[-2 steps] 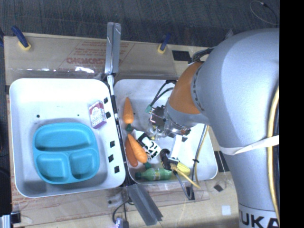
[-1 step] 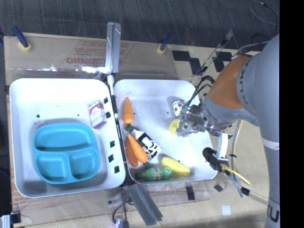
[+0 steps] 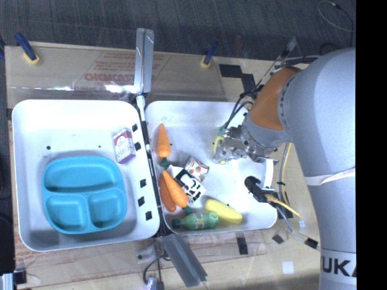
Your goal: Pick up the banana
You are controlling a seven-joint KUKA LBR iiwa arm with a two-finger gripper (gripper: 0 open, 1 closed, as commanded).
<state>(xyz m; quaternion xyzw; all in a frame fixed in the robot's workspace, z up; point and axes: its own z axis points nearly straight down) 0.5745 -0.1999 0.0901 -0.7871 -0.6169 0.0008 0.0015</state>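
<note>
The banana (image 3: pixel 224 211) lies near the front wall of the right bin (image 3: pixel 199 110), just beside a green bottle (image 3: pixel 196 222). The tool (image 3: pixel 222 150) hangs over the bin's middle, apart from the banana; whether it is spread or pressed together, I cannot tell.

White letters "UKA" stand on the grey arm (image 3: pixel 332 162) near the picture's lower right corner. Red mirrored print marks the clear sheet (image 3: pixel 115 71) behind the bins; it cannot be read. The small packets' labels are too blurred to make out.
</note>
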